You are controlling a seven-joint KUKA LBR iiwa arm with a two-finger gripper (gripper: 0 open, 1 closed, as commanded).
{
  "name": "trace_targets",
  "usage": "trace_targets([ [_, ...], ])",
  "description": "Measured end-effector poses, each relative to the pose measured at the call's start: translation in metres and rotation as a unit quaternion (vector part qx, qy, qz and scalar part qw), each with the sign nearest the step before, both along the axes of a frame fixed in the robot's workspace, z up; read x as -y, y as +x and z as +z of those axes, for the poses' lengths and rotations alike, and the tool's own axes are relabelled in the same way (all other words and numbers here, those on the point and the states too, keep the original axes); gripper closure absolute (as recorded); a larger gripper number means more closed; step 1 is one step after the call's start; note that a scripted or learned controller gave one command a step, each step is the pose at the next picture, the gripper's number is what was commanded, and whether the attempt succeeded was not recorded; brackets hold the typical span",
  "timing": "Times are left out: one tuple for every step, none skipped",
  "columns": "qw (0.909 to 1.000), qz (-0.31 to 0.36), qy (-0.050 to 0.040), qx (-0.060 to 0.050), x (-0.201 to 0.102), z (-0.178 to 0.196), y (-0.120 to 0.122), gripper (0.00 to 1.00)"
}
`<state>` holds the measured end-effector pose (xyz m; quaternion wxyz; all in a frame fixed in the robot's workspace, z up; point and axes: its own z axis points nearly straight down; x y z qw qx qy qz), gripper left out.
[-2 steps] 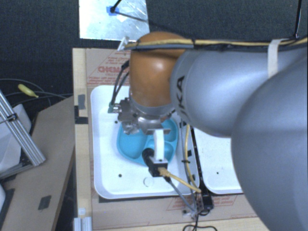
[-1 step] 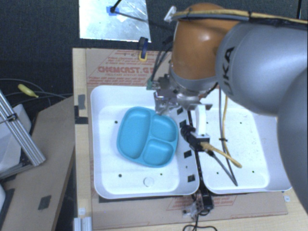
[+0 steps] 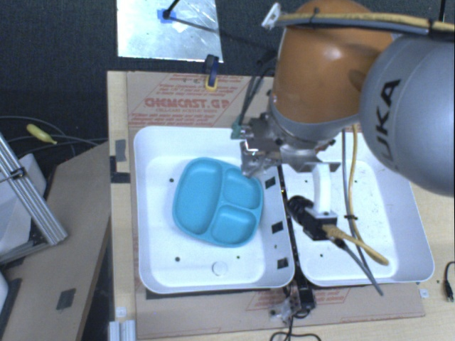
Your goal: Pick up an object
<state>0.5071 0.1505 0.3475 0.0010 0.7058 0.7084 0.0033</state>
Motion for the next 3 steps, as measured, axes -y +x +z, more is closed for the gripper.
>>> trace_targets([
  [0.9999, -0.004, -0.0037, -0.009, 0.05, -0.157, -0.011, 1.0],
  [1.0, 0.001, 0.0011, 0.005, 0.025, -0.019, -0.002, 1.0],
  [1.0, -0.002, -0.002, -0.004, 0.047, -0.07, -0.021, 1.0],
])
